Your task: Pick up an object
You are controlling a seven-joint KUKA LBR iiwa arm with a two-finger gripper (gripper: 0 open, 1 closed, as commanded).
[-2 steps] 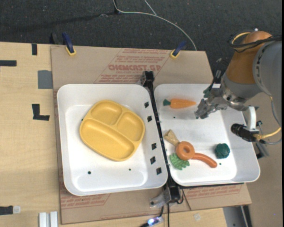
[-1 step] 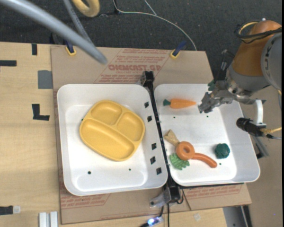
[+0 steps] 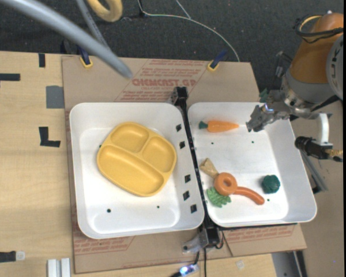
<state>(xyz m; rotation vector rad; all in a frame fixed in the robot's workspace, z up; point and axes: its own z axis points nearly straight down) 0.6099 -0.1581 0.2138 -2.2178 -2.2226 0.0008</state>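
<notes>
The gripper point(image 3: 257, 120) hovers in the right bin point(image 3: 288, 172) at its two o'clock corner, just beside the toy carrot point(image 3: 221, 126) lying at twelve o'clock, nothing visibly held.

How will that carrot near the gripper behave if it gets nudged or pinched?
The carrot looks like smooth moulded plastic, so probably light, stiff and a bit slippery. Its tapered round body lies flat on the right bin, so a push would likely roll or swing it.

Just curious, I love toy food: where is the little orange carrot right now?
The small orange toy carrot lies at the far end of the right white bin, beside the divider, with the gripper just to its right.
</notes>
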